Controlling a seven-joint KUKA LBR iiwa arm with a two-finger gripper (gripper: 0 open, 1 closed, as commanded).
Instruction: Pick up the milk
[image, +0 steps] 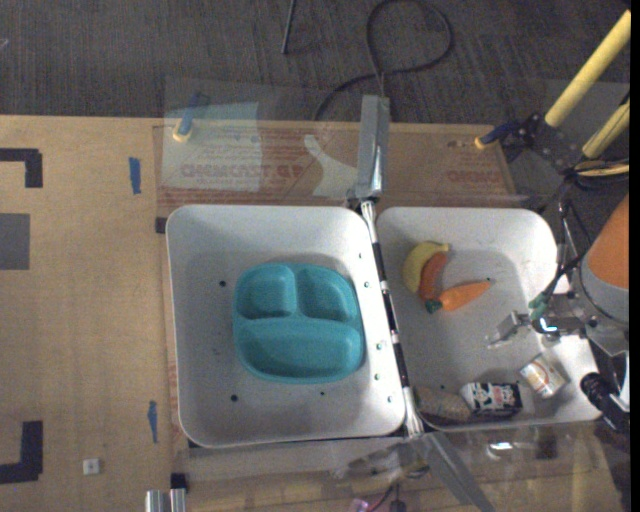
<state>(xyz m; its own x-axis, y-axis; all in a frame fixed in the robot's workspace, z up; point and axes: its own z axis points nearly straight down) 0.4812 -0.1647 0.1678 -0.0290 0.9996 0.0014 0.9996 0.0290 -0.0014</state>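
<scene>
Two shallow white bins sit side by side on the tabletop (80, 330), a metal divider strip running between them; the left bin (195, 235) holds a teal sectioned plate (297, 321), set slightly right of its centre, with three compartments facing up; the right bin (520, 235) carries the smaller things. The milk (491, 397) — a small carton with dark and white printing — lies on its side near the bottom edge of the right bin, just right of a brownish, speckled item (443, 404) that rests in the bin's lower left corner; a small cylindrical can (543, 376) lies just beside the carton to its upper right, tipped over. In the upper left part of the same bin a yellow banana (418, 261) curves against a reddish-orange piece, and an orange carrot (462, 295) with a green tip lies just below and to the right of them, pointing toward the upper right. The arm comes in from the right edge of the frame, its orange band showing at mid-height; the end effector (515, 328) hangs over the right-hand part of the right bin, above and apart from the milk, between the carrot and the can; nothing sits between its fingers, though how far they are spread I cannot tell at this size.
</scene>
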